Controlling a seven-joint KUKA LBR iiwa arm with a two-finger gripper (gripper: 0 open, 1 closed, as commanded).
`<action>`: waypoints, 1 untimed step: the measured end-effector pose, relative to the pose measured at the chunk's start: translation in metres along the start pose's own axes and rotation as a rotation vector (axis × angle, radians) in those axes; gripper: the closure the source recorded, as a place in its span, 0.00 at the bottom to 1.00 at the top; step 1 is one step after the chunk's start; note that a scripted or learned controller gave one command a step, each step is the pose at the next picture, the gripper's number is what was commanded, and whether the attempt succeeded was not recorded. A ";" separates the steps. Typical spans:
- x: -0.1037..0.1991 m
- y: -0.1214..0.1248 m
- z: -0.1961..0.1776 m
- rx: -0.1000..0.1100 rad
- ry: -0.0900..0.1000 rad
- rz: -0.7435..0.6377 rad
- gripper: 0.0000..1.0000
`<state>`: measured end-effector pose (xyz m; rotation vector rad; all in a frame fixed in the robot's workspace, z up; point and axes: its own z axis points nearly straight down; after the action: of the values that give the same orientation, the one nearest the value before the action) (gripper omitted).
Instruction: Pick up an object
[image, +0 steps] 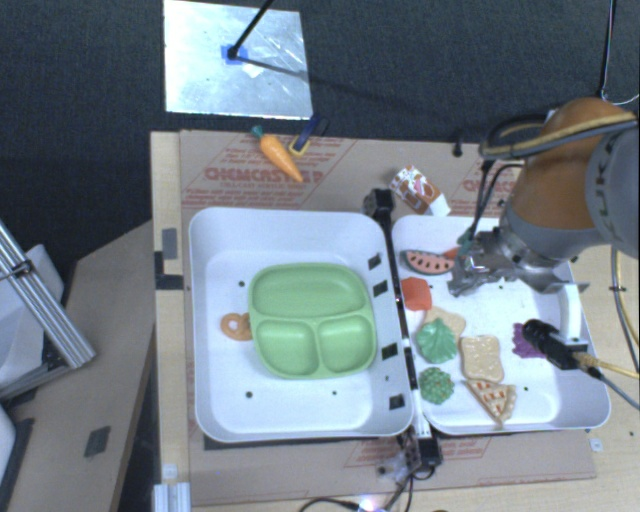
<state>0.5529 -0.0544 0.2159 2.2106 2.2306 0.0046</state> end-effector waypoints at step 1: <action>0.048 0.009 -0.008 0.001 0.001 -0.001 1.00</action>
<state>0.5613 -0.0058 0.2245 2.2107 2.2324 0.0045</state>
